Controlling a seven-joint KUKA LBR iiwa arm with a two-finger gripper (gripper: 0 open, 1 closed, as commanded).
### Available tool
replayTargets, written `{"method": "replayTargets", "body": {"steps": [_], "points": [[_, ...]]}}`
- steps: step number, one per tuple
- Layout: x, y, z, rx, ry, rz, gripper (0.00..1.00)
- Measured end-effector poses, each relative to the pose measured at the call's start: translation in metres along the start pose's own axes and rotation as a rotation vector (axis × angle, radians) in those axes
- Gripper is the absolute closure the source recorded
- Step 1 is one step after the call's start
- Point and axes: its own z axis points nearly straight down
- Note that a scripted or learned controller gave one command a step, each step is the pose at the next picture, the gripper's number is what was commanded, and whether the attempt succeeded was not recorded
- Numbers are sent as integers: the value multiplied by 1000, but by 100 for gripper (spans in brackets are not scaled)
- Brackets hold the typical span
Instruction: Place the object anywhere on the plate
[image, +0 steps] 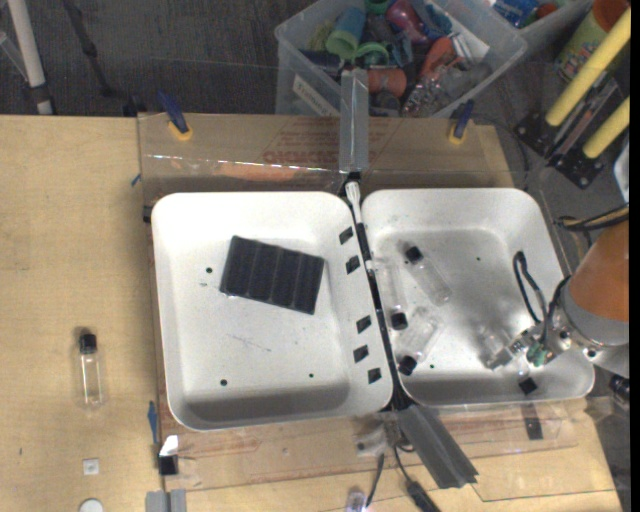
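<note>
A dark ribbed rectangular plate (273, 274) lies flat in the left bin (180, 225), toward its upper middle. Several clear vials with black caps lie in the right bin (470, 205): one (428, 277) near the middle, one (393, 300) along the divider, and one (416, 347) lower left. My gripper (503, 349) is low in the right bin's lower right corner, right of the vials and far from the plate. Something clear sits at its tip, but I cannot make out what it is.
A black divider (362, 300) with clips runs between the bins. A black cable (527, 285) loops along the arm. A spare vial (90, 368) stands on the wooden bench at the left. A clear tub of colourful items (400, 45) sits behind the bins.
</note>
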Motion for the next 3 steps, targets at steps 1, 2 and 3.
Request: {"method": "replayTargets", "body": {"steps": [1, 2, 3], "points": [[0, 0, -9, -2, -2, 2, 100], [-17, -9, 0, -1, 1, -553, 100], [-18, -8, -10, -5, -3, -551, 100]]}}
